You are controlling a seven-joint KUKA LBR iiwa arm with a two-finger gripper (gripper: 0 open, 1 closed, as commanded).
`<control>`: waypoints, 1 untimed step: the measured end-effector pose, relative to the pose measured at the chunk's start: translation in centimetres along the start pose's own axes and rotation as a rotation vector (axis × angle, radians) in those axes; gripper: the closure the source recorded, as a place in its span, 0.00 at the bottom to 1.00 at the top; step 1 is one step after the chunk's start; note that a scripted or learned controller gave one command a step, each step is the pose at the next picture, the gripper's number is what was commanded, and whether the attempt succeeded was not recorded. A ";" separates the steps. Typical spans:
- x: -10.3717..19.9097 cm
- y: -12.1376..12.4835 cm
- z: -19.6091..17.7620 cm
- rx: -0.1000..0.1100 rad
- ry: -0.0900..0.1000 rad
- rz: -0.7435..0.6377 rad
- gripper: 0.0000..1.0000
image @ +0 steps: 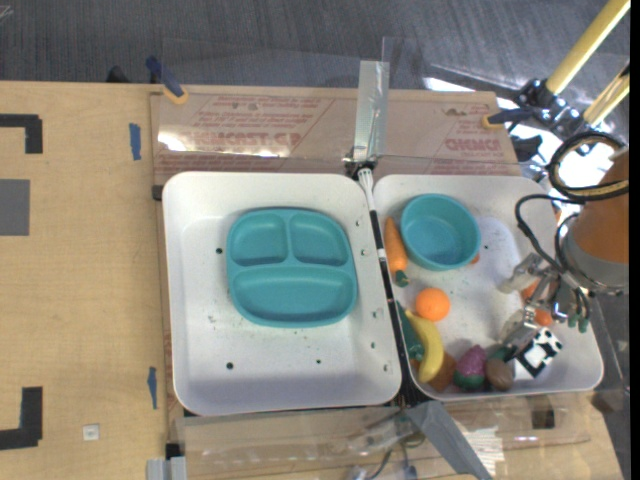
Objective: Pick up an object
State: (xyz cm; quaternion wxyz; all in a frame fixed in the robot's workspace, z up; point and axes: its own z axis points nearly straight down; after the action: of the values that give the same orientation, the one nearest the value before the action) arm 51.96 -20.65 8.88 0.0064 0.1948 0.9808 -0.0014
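Note:
In the right bin (585,368) lie several toy items. A teal bowl (439,230) sits at the back, with an orange carrot (396,247) along the bin's left wall. Nearer the front are an orange ball (433,304), a yellow banana (429,347), a purple-pink piece (469,364), a brown piece (498,371) and a black-and-white piece (543,351). My gripper (532,318) hangs low over the bin's right side, just above the black-and-white piece. A small orange bit (543,314) shows by the gripper; what it is stays unclear.
The left bin (190,298) holds a teal divided plate (292,266). A metal divider post (371,108) stands behind the bins. The arm's orange band (607,230) and black cables (570,168) crowd the right edge. Yellow rods (590,33) cross the top right.

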 end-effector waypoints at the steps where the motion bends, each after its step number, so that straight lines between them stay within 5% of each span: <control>1: 3.1 0.0 -0.1 -0.002 -0.005 0.102 0.00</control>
State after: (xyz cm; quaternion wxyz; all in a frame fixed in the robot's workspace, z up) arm 49.09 -19.42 8.92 0.0089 0.2448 0.9695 -0.0007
